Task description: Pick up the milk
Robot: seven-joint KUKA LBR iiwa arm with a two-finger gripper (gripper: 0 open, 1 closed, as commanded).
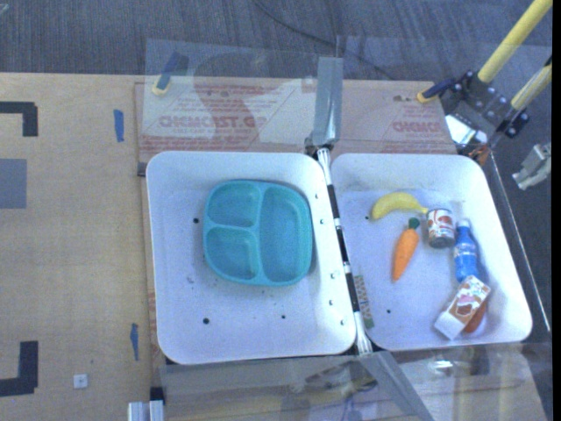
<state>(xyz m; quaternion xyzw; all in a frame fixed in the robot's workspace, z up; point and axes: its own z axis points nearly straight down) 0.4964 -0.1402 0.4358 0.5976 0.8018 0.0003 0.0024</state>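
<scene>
- Two shallow white plastic bins with rounded corners sit side by side on a pale wooden bench; the left bin (171, 235) fills the middle of the frame, the right bin (504, 323) the lower right.
- The milk (462, 308), a small boxy carton with a white end and a red-and-orange printed face, lies on its side at a slant in the lower right corner of the right bin, near the bin's front wall.
- A blue bottle (465, 252) with a white label lies just above the carton, its cap pointing toward the top of the frame.
- A small cylindrical can (440, 226) with a dark red label stands beside the bottle's upper end, to its left.
- A tapered orange carrot (404, 251) with a green stub top lies left of the can, and a curved yellow banana (396, 203) rests above it, near the bin's centre.
- A smooth teal plate (259, 233) with three moulded compartments and rounded corners lies flat in the middle of the left bin.
- At the upper right edge of the frame, a dark clamp-like fitting (486, 103) on yellow rods sits outside the bins; whether the gripper's fingers are spread or pressed together cannot be told.
- Sheets of printed brown cardboard (228, 112) lie under clear film behind the bins.
</scene>
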